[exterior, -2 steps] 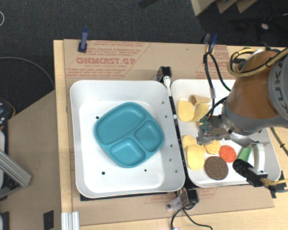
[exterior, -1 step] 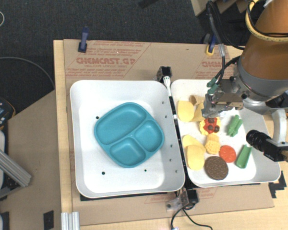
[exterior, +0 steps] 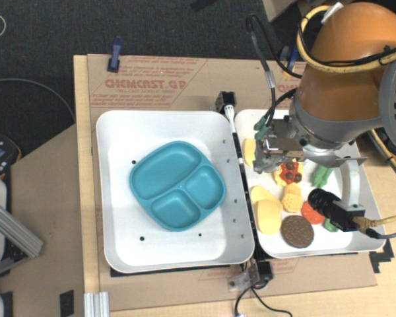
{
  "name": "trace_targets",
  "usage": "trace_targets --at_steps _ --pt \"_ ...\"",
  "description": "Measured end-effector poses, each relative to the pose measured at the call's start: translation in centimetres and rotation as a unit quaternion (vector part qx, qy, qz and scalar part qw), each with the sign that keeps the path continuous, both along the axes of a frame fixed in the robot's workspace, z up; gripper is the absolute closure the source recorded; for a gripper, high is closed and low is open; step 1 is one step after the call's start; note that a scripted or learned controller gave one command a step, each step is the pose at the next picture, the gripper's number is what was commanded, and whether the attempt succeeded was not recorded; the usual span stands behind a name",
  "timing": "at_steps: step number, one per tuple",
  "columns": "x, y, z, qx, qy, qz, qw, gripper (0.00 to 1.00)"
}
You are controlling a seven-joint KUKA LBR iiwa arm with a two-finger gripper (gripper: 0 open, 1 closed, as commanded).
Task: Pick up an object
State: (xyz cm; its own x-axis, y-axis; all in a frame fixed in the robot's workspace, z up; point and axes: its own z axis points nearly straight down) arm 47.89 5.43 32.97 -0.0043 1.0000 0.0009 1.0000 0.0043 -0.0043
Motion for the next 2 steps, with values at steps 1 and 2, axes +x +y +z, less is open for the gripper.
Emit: trace_targets --at_steps 1,2 --pt "1.3 11.2 4.5 0.0021 -0.006 0.005 1.0 1.0" --pt "-0.1 6.6 -6.1 -0.002 0.003 -0.004 1.0 1.0"
